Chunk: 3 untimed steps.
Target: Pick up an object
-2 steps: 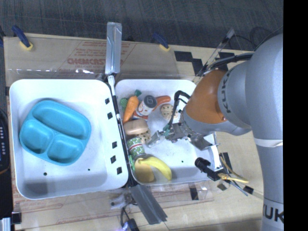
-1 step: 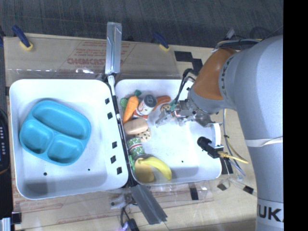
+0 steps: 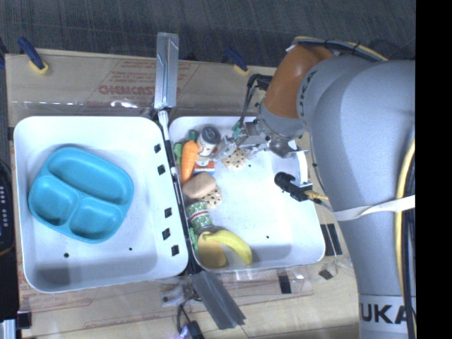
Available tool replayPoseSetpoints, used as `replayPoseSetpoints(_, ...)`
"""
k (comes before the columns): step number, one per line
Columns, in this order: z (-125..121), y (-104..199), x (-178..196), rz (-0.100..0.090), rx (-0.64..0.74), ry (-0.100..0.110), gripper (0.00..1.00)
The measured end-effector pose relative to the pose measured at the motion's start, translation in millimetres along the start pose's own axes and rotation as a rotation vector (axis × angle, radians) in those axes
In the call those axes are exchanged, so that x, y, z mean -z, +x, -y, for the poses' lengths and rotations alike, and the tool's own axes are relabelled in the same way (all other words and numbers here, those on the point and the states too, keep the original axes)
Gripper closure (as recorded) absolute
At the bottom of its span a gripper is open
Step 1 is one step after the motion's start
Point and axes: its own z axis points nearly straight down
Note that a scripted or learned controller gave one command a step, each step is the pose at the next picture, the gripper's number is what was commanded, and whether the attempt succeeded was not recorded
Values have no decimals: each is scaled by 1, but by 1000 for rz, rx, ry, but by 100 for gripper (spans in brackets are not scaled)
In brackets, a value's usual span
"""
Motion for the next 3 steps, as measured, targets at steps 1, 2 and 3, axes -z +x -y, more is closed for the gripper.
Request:
replayPoseSetpoints(1, -2, 0, 13, 2, 8, -1, 100)
replayPoseSetpoints(2, -1, 1, 13, 1, 9, 0, 0)
replayPoseSetpoints(3, 58, -39, -3, -2, 42, 9, 0)
